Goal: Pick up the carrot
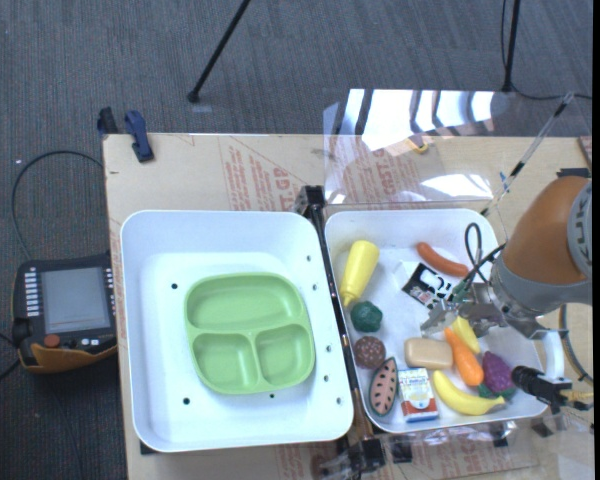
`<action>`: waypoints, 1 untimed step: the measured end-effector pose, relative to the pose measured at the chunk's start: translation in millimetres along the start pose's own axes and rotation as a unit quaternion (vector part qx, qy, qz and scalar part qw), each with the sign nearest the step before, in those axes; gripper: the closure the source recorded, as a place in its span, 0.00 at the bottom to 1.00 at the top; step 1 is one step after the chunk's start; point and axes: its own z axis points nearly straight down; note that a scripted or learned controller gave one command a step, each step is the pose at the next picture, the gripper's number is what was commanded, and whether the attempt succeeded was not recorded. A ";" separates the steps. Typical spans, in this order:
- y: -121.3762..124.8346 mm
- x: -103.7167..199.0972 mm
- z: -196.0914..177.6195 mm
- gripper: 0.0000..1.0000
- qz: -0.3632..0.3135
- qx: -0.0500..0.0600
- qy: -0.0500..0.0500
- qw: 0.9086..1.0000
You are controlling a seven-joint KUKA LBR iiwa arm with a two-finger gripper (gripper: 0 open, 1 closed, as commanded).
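Observation:
The carrot [468,362] is a short orange piece lying in the right bin [410,212], near its right side. It rests between a tan block [427,353] and a purple bunch of grapes [496,372], with a small yellow piece [464,331] at its upper end. My gripper [452,311] hangs just above and left of the carrot's upper end, close over the yellow piece. The grey arm with its orange band [546,236] reaches in from the right. Nothing visibly sits in the gripper.
Also in the right bin are a yellow bottle [358,268], a sausage [442,259], a black-and-white card [427,283], a dark green item [367,316], a brown disc [369,351], a banana [462,396] and a small carton [414,393]. The left bin [160,258] holds a green divided plate [248,330].

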 end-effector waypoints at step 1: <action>0.8 -1.5 -8.0 1.00 0.004 0.000 0.001 1.000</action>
